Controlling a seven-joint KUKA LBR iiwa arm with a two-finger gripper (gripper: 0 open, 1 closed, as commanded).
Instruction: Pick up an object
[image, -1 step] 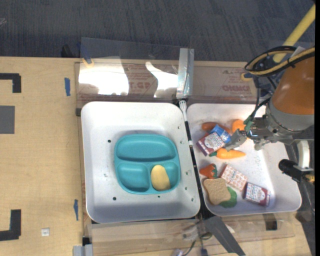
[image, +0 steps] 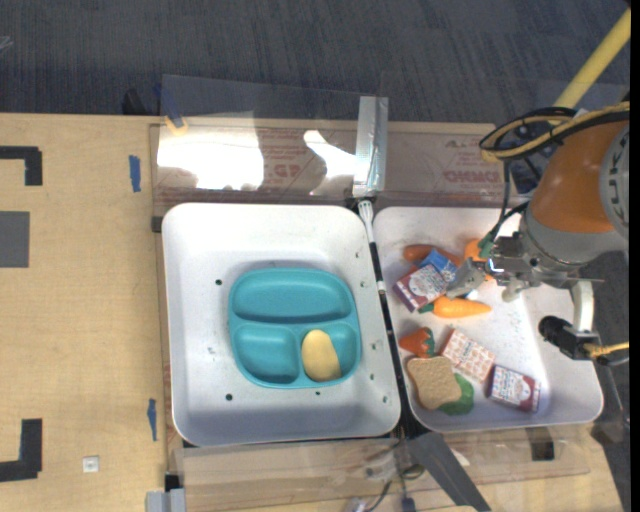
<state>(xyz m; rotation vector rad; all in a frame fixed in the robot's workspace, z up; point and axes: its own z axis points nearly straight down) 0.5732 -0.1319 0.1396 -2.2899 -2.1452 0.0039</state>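
Note:
The right bin (image: 570, 400) holds several toy foods. An orange carrot (image: 462, 308) lies near its middle, with a blue-and-white carton (image: 432, 274) and a small maroon box (image: 412, 292) to its left. Nearer the front are a red item (image: 417, 342), a sandwich (image: 438, 384), a pink patterned packet (image: 468, 355) and a red-and-white packet (image: 513, 387). My gripper (image: 483, 268) hangs low over the bin's back part, just above and right of the carrot, beside a small orange piece (image: 473, 247). Nothing visibly sits in it.
In the left bin (image: 190, 300) sits a teal divided tray (image: 285, 310) with a yellow potato-like object (image: 320, 354) in its front right compartment. The arm's orange band (image: 580, 190) and black cables (image: 530, 135) overhang the right bin's far right side.

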